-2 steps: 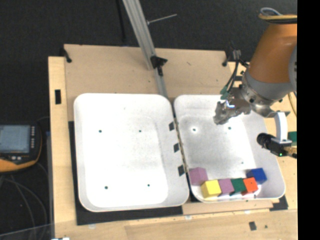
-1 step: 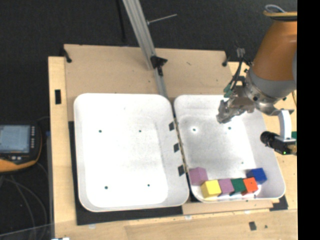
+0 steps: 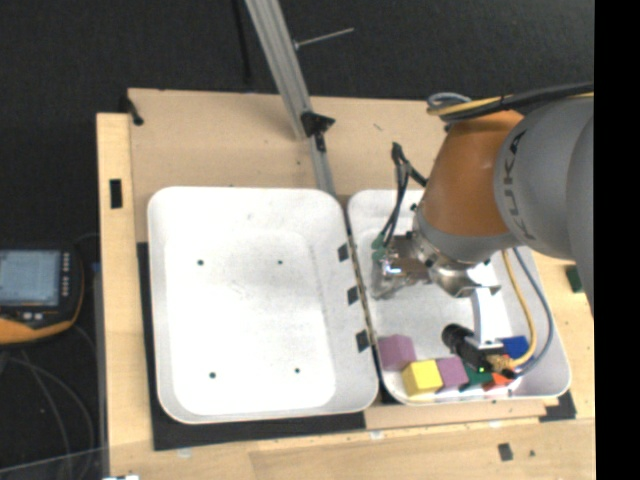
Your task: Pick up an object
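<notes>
Purple block (image 3: pixel 395 349) on the floor of the right bin (image 3: pixel 425 318), close to the bin's left wall and toward its near end. Just to the right and nearer the camera, a yellow block (image 3: pixel 422 376), touching or almost touching a second, paler purple block (image 3: pixel 451 371) on its right. Farther right in the same near corner, a small blue piece (image 3: pixel 514 347) and a small orange-red piece (image 3: pixel 497 378), both partly covered by robot parts and too small to name.

Gripper (image 3: pixel 390 268) low over the right bin, beside the left wall, above the purple block in the view and apart from it. Nothing visibly gripped. Impossible to tell whether spread or closed, with the wrist blocking the view from above. Grey arm with orange band (image 3: pixel 480 183) coming in from the right, covering much of the right bin's far half.

Left bin (image 3: pixel 250 298) side by side with the right one, rims touching, with four small dark dots on its white floor.

Both bins on a pale wooden bench (image 3: pixel 220 138). Slanted metal rail (image 3: pixel 280 48) running from the top edge down to the far end of the seam between the bins. Handheld unit with a screen (image 3: pixel 35 286) at the far left, cut off by the frame edge.
</notes>
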### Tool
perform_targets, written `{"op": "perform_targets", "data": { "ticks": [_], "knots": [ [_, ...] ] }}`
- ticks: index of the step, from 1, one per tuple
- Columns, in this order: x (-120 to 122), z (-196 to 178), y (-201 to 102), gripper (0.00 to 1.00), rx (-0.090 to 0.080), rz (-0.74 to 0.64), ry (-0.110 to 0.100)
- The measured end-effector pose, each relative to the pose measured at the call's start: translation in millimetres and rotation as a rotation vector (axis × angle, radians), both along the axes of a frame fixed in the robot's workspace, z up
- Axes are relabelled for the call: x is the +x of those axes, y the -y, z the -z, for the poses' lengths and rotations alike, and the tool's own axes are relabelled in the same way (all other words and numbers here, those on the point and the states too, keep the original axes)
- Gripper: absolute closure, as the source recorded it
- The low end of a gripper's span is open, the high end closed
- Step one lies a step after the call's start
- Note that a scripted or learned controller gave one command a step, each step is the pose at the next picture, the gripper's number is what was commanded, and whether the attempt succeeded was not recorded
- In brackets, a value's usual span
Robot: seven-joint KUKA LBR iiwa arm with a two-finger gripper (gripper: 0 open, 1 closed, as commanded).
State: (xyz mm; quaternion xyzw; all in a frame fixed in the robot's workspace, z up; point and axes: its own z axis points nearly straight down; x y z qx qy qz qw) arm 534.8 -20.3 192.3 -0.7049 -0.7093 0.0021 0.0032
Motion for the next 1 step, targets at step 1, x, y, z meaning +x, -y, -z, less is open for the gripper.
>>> {"op": "perform_targets", "data": {
  "ticks": [1],
  "knots": [
    [15.2, -4.1, -90.2, 1.00, 0.001, -0.004, 0.008]
  ]
}}
